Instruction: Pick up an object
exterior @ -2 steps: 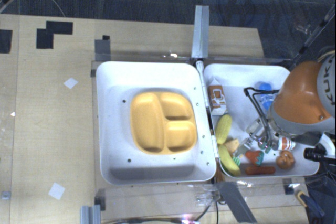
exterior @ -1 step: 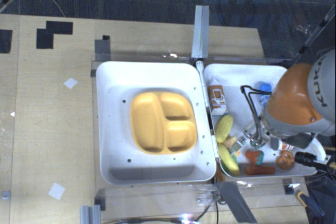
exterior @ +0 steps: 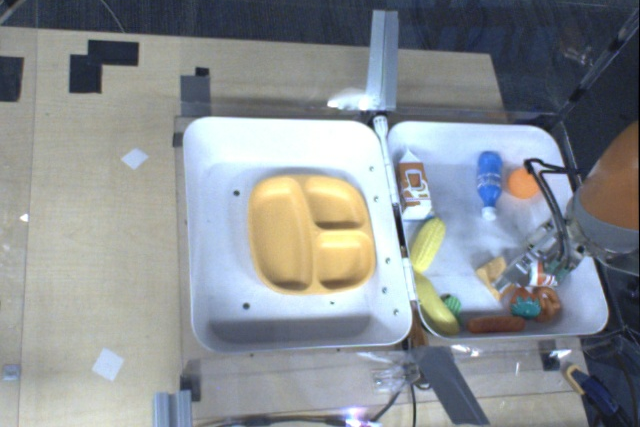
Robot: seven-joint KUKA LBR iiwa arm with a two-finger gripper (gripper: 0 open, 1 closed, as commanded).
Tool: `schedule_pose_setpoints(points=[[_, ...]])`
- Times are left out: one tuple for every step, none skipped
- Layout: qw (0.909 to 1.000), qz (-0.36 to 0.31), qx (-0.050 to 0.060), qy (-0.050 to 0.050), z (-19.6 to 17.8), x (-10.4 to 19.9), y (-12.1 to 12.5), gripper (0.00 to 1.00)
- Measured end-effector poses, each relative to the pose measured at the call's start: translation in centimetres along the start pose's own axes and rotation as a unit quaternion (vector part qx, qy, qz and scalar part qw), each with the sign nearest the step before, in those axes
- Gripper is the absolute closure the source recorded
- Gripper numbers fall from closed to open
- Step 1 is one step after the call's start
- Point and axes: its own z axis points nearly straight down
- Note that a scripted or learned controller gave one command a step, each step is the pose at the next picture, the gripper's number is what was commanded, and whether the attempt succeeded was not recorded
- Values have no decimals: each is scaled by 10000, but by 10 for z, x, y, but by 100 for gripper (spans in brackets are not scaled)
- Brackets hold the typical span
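Camera view: my gripper [exterior: 527,267] sits low among clutter in the right bin [exterior: 580,320], likely seeking a pick; its grasp I cannot tell.

We count two white bins: a left bin [exterior: 200,215] and a right bin [exterior: 450,137]. The left bin carries one yellow divided tray [exterior: 308,233]. In the right bin we count one small carton [exterior: 414,190], one blue bottle [exterior: 488,177], one orange ball [exterior: 522,183], one ear of corn [exterior: 428,244], one banana [exterior: 436,305], one small green piece [exterior: 453,302] and one sausage [exterior: 495,324]. A cluster of small items [exterior: 520,280] sits near the right bin's right edge; we cannot count it.
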Motion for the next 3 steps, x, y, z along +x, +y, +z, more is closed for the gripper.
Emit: schedule_pose_setpoints(points=[[9980, 632, 38, 68, -42, -41, 35, 0], [9827, 1850, 47, 65, 9, -83, 81, 0], [9837, 1799, 18, 26, -5, -84, 84, 100]])
